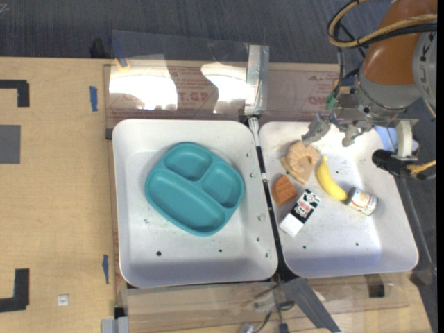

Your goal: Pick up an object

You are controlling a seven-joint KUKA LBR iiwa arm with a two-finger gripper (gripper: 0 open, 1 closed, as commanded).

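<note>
target: banana (331, 182), yellow, curved, lying free mid right bin (395, 252) beside the tan pastry (303, 159) | step: approach, nothing lifted yet | gripper (333, 127) hovers at the bin's far edge, fingers spread, holding nothing | next: you'd need it lowered and centred over the banana, then closed.

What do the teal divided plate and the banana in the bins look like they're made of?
The teal plate looks like moulded plastic: one even colour, with smooth, rounded compartment walls and a matte finish. The banana is probably a plastic toy, judging by its uniform yellow and faint sheen, though real fruit can't be excluded.
</note>
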